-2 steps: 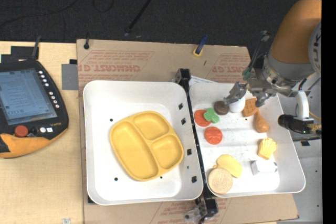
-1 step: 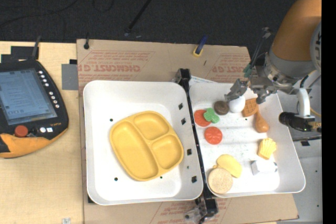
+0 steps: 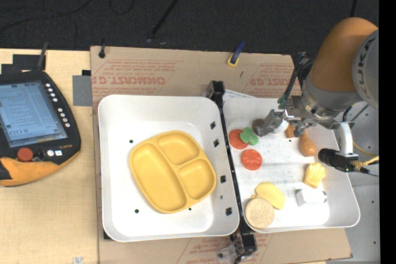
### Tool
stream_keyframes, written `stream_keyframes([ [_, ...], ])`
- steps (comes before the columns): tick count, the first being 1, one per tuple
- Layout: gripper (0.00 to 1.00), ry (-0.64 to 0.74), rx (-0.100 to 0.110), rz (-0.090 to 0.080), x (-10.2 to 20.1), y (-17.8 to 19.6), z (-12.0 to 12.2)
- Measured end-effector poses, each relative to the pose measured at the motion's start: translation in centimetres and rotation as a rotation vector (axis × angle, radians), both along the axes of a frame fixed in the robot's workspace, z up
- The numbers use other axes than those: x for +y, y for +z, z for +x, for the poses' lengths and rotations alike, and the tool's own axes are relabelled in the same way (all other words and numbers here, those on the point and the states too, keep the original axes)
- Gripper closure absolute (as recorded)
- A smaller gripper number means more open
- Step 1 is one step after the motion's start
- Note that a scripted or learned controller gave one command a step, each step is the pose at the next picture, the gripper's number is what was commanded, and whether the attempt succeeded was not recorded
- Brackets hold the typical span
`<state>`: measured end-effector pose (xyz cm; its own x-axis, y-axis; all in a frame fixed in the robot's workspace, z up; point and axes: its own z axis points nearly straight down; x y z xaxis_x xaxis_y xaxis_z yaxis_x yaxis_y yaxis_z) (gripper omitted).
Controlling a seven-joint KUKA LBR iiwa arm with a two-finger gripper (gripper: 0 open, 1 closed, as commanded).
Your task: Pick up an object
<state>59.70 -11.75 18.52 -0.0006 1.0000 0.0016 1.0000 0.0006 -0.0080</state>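
Two shallow white bins side by side: left bin (image 3: 120,117), right bin (image 3: 281,161). One gripper (image 3: 270,125), low over the upper middle of the right bin, at the end of one grey arm (image 3: 346,65) with an orange band. Released or clenched: cannot tell from this slant.

Eight small pieces in the right bin, counted outward from the gripper:
- One green piece (image 3: 250,136), just below-left of the gripper, closest of all; touching or apart, cannot tell.
- One red round slice (image 3: 236,140), just left of the green piece, touching it.
- One red ridged piece (image 3: 251,159), below the gripper, near.
- One orange-brown piece (image 3: 307,146), right of the gripper, near.
- One yellow ridged piece (image 3: 314,175), below-right, farther off.
- One white block (image 3: 309,197), below that.
- One pale yellow lump (image 3: 271,195), well below the gripper.
- One tan disc (image 3: 260,212), touching the lump, farthest down.

One yellow tray (image 3: 172,170) with three compartments in the left bin, well left of the gripper. One handheld screen unit (image 3: 34,127) on the bench, far left.
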Motion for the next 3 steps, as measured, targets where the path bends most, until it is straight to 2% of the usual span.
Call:
stream_keyframes([
  [2, 0.00, 0.000, -0.001, 0.000, 1.2, -10.1, -0.3],
  [3, 1.00, -0.005, -0.004, 0.000, 1.0, -8.8, -0.2],
])
